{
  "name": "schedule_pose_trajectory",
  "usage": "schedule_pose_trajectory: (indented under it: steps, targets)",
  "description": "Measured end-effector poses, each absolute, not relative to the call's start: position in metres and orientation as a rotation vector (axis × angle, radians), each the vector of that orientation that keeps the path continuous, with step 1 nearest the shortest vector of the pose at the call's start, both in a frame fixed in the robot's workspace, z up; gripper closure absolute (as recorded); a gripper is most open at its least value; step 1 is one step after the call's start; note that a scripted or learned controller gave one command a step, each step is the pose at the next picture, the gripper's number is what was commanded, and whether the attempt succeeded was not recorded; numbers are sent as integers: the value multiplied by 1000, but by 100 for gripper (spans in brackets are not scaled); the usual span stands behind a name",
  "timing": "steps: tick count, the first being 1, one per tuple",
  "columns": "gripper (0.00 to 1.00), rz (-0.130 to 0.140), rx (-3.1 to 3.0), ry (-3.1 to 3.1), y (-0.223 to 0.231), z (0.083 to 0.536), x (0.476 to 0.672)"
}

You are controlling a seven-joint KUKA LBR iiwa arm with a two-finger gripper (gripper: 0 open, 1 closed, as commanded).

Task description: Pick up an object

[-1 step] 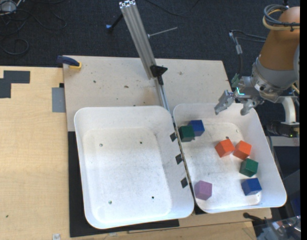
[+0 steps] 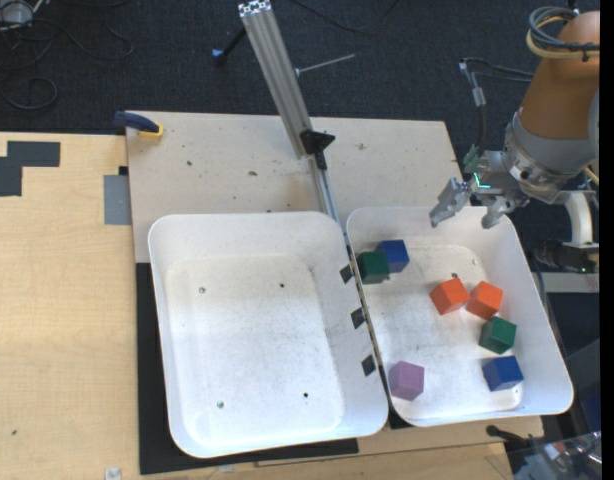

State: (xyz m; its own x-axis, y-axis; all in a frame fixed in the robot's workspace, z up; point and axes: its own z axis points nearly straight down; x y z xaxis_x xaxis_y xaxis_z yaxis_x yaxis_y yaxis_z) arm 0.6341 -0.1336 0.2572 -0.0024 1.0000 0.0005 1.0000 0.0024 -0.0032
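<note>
The pincer point(image 2: 471, 204) hangs spread and empty over the right bin's point(image 2: 547, 368) far rim; it should drop squarely astride one well-separated cube, perhaps the purple cube point(image 2: 406, 379) near the divider

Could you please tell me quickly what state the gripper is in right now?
Gripper: open, holding nothing, above the far edge of the right bin.
</note>
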Motion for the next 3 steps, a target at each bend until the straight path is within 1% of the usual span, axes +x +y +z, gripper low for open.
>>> schedule_pose_trajectory:
  steps: [1,2,3]
  targets:
    - [0,8,-2218,-2216,-143,206,632]
    - [0,8,-2213,-2219,-135,146,637]
    - [0,-14,-2228,-2234,-136,120,643]
